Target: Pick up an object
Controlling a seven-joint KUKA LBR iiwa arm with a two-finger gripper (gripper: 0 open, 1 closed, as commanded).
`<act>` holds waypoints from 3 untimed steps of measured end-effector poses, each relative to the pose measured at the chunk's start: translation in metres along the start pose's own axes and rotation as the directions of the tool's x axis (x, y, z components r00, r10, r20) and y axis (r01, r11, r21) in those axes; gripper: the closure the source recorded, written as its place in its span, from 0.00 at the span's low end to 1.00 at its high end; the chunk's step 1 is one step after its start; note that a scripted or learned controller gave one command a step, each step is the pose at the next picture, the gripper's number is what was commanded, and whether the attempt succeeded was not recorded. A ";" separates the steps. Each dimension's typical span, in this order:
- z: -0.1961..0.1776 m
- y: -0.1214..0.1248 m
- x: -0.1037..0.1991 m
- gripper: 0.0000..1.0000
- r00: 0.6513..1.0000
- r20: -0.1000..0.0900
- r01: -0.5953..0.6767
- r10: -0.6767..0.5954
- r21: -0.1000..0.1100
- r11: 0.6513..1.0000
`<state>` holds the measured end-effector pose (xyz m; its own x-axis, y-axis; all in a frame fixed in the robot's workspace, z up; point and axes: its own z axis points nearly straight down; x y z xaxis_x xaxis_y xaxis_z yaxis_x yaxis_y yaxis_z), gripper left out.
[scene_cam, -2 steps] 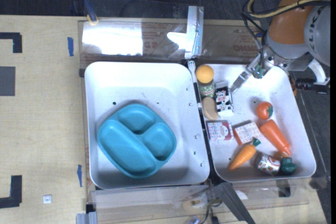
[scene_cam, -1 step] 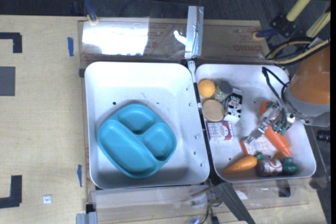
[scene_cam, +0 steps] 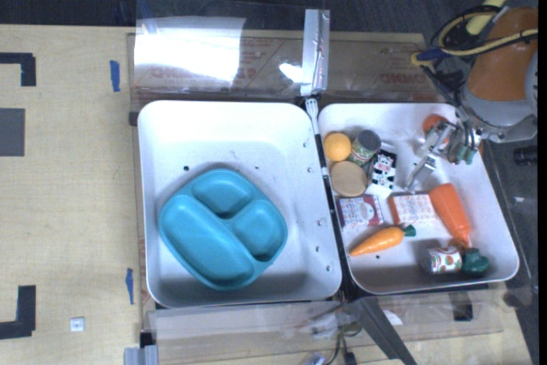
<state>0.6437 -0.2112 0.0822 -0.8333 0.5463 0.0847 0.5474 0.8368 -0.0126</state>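
Camera view looks down on two white bins side by side. Left bin (scene_cam: 162, 128) holds a blue divided plate (scene_cam: 222, 226) lying toward 7 o'clock of its floor. Right bin (scene_cam: 500, 226) is crowded. At its 10 o'clock sits an orange ball (scene_cam: 338, 147), with a small can (scene_cam: 366, 146) just beside it at 3 o'clock and a tan disc (scene_cam: 349, 179) touching it from 6 o'clock. A black-and-white die (scene_cam: 385, 170) lies near the disc's 2 o'clock. Two red-and-white packets (scene_cam: 359, 210) (scene_cam: 414, 207) lie at mid-bin. A small carrot (scene_cam: 379, 239) lies at 6 o'clock, leaf end toward the right. A larger orange carrot (scene_cam: 450, 214) runs along 4 o'clock, and a tin with a green top (scene_cam: 451, 261) rests at 5 o'clock.

The arm (scene_cam: 500, 68) enters at 2 o'clock. The gripper (scene_cam: 425, 171) points down into the bin between die and large carrot; whether its fingers are wide or narrow I cannot tell. Nothing shows between them.
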 end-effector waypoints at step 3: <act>-0.008 -0.045 0.049 0.00 0.986 0.106 0.134 -0.133 -0.007 0.991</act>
